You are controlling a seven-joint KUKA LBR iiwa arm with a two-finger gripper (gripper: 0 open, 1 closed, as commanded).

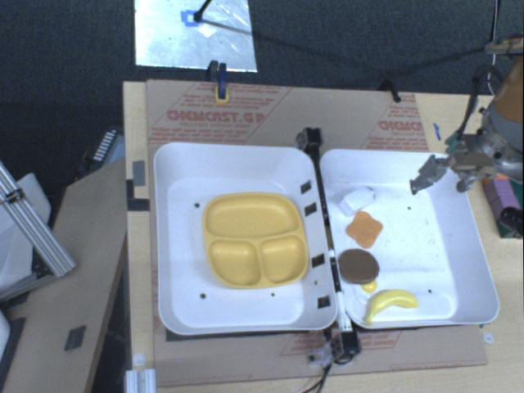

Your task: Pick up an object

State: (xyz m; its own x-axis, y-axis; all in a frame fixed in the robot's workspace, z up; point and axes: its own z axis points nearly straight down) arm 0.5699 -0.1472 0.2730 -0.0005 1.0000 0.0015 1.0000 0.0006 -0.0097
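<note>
end effector [443, 175]: fingers spread open, holding nothing, over right white bin [458, 244] upper part | orange flat toast piece [364, 229]: well apart, lower left

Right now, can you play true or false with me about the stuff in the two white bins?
1. The yellow tray sits in the left bin. True.
2. The banana lies on the yellow tray. False: it lies in the right bin.
3. The claw holds the banana. False: the claw is up near the right bin's far corner, far from it.
4. The brown disc lies between the orange piece and the banana. True.
</note>
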